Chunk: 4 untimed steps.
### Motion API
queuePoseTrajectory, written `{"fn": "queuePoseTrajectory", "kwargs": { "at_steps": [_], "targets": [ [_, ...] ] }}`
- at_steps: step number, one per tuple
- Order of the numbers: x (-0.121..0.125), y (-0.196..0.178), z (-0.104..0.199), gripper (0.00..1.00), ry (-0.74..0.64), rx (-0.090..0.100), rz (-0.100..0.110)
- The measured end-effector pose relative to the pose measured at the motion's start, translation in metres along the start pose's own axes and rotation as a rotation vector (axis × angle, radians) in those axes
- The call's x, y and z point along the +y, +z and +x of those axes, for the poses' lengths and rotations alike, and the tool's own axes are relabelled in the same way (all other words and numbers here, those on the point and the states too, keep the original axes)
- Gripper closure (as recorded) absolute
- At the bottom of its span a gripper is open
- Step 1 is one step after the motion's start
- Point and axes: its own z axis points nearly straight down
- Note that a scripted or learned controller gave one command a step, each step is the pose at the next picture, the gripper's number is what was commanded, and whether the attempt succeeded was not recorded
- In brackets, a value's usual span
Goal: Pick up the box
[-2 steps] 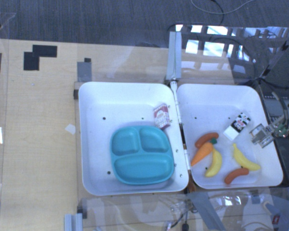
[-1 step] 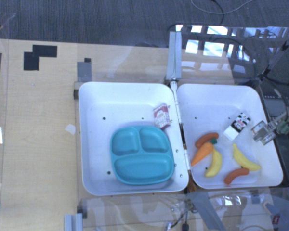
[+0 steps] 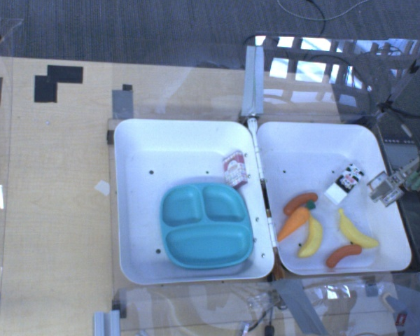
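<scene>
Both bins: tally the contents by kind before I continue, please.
Bananas: 2
Sausages: 2
Carrot: 1
White box: 1
Red packet: 1
Blue divided tray: 1
Total: 8

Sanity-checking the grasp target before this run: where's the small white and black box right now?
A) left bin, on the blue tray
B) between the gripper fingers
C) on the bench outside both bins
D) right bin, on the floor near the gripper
D. The box lies on the floor of the right bin, above the bananas, with the gripper just to its right at the bin's edge and a visible gap between them.
</scene>
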Motion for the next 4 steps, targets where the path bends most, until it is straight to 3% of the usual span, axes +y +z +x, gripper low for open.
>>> {"fn": "queuePoseTrajectory", "kwargs": {
  "at_steps": [1,2,4],
  "targets": [
    [0.003,-0.012,-0.001,1.0,-0.007,-0.005,-0.005],
    [-0.013,0.023,0.005,1.0,0.026,0.01,0.011],
    [-0.008,0.0,0.004,1.0,0.013,0.0,0.001]
  ]
}}
